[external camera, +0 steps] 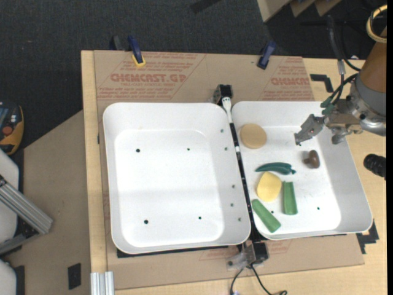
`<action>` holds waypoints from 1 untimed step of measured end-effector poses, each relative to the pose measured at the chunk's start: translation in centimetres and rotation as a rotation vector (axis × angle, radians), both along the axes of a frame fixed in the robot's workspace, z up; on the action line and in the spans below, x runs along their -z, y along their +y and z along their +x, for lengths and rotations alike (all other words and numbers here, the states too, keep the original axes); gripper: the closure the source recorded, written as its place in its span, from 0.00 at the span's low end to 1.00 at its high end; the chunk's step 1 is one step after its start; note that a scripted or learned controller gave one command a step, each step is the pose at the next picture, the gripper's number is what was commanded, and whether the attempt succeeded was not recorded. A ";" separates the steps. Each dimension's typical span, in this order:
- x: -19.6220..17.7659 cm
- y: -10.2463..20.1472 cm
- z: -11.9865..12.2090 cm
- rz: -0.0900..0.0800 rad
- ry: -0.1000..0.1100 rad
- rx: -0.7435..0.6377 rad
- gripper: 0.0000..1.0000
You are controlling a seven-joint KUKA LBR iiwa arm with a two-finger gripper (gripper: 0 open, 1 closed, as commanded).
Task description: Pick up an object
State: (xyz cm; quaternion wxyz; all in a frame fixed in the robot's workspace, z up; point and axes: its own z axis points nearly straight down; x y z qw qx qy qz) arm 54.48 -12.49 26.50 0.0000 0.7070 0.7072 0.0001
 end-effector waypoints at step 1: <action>-1.1 0.0 0.1 -0.001 -0.003 -0.001 1.00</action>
